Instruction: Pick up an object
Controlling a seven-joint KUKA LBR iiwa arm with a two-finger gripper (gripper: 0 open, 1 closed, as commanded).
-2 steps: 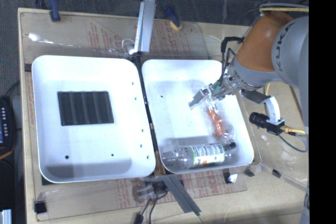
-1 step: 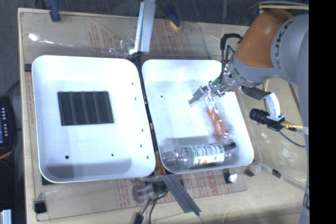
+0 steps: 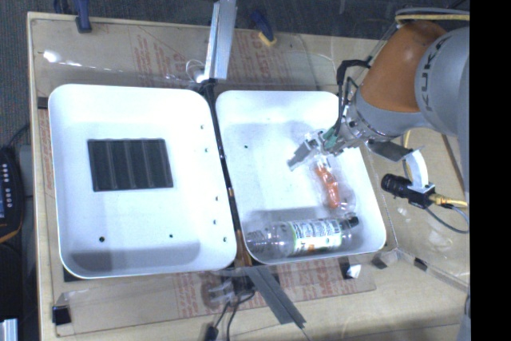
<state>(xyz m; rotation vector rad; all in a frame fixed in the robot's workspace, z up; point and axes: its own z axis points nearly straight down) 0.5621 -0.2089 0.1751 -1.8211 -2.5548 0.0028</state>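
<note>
In the right bin (image 3: 263,172) an orange item in clear wrap (image 3: 330,186) lies near the right wall, pointing front to back. A clear plastic bottle (image 3: 302,236) with a green-and-white label and a black cap lies on its side along the front wall. My gripper (image 3: 308,153) hangs low over the middle of this bin, just above and left of the orange item's far end. Nothing can be made out between its tips.
The left bin (image 3: 72,235) holds a flat dark ribbed rectangle (image 3: 129,164) near its middle. A metal bar (image 3: 220,40) stands up behind the seam between the bins. Blue clamps (image 3: 81,9) sit on the bench's back edge.
</note>
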